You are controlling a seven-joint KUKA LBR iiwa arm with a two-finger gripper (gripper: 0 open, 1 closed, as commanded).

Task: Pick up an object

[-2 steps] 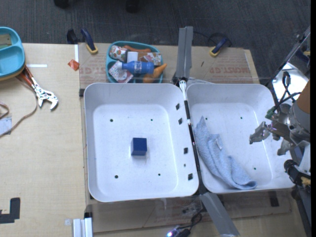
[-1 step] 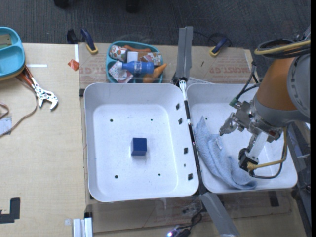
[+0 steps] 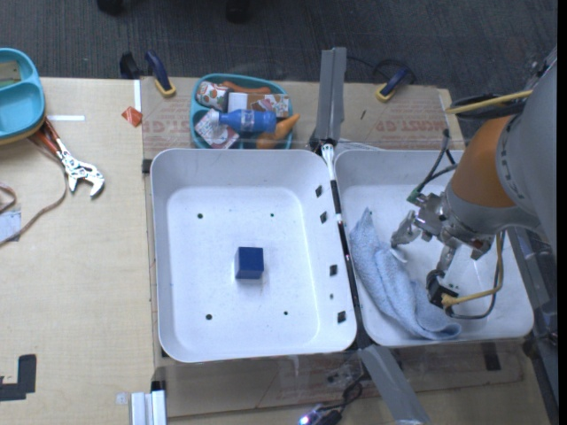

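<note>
Hand [image 3: 423,257] low in right bin [image 3: 505,321], grip state unclear; cloth [image 3: 388,277] just left, long axis running toward front edge.

Grey arm [image 3: 532,162] (orange band, cables)

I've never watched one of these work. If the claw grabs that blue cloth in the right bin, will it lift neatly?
Probably not. The blue cloth lies crumpled in folds in the right bin, so it looks floppy and would likely drape and sag. It seems light. A pinch may catch just one fold.
</note>
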